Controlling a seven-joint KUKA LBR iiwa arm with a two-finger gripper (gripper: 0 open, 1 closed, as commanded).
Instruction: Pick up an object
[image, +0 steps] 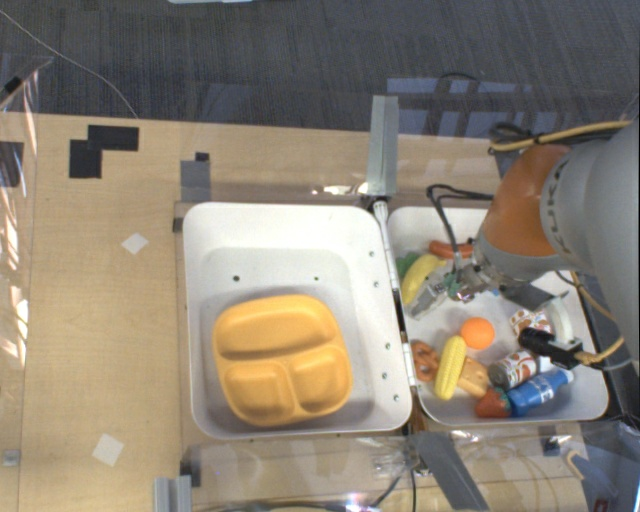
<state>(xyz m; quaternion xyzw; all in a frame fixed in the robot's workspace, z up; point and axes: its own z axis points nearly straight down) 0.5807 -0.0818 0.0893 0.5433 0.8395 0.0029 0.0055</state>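
Observation:
My gripper (432, 293) hangs low in the right bin (592, 402), at its left-middle, reaching in from the right under the grey arm with the orange band. Its fingers point left and down beside a yellow banana (418, 272) and a green item (405, 265). An orange ball (478, 333) lies just below and right of the gripper. A corn cob (451, 366), a pretzel (423, 357), a red item (491, 404), a blue bottle (538, 392) and a can (513, 370) lie along the bin's front.
The left bin (280, 235) holds a yellow divided tray (282, 357). A metal divider post (383, 150) stands behind the seam between the bins. The wooden bench (90, 330) stretches to the left. Cables run behind the right bin.

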